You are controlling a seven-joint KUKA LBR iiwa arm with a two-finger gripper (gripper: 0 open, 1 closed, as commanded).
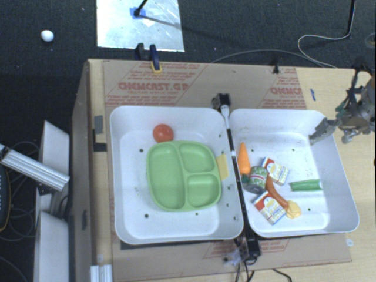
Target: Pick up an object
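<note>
We see the arm reaching in from the right, its end effector (333, 129) poised over the right bin's (338, 157) far right rim, fingers apart and holding nothing, while the green pepper (305, 185) lies below, well apart.

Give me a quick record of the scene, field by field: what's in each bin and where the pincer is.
left bin: green divided plate, red ball, yellow piece beside the plate
right bin: carrot, can, two small cartons, green piece, sausage-like toy
pincer: at the right bin's far right rim, nothing seen held
</note>
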